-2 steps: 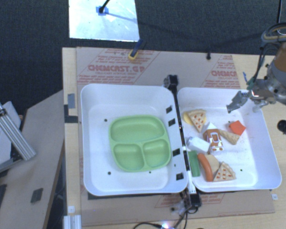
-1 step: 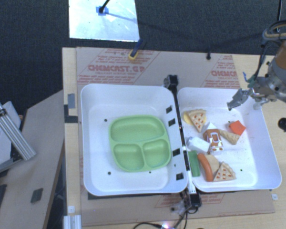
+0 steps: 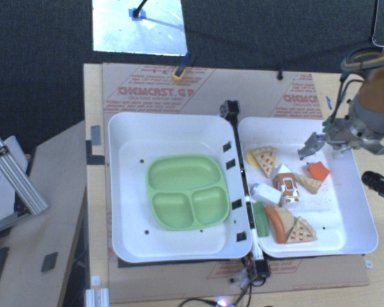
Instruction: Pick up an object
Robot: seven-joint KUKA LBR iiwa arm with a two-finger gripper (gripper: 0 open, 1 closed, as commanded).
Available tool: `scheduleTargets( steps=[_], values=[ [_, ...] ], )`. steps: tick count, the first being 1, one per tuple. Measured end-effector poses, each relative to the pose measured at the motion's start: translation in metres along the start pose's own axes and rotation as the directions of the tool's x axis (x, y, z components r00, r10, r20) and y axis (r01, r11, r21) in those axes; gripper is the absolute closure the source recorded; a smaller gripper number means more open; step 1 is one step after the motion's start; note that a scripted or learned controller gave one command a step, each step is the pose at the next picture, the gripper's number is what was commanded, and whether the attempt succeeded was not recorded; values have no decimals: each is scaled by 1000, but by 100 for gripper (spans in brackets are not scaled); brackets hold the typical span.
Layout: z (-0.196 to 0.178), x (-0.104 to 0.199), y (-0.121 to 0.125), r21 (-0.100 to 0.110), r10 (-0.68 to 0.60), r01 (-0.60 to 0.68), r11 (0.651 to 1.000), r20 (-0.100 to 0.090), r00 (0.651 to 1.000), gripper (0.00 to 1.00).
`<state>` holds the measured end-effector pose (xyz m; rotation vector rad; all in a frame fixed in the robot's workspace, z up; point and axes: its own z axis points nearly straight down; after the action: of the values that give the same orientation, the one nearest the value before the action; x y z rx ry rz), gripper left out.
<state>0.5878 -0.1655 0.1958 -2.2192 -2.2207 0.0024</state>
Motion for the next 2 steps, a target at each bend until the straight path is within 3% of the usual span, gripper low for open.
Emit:
scheduleTargets(
  steps=[2],
  values=[
    [87, -8, 6, -15, 2, -2, 1000, 2, 1000, 0]
  ],
)
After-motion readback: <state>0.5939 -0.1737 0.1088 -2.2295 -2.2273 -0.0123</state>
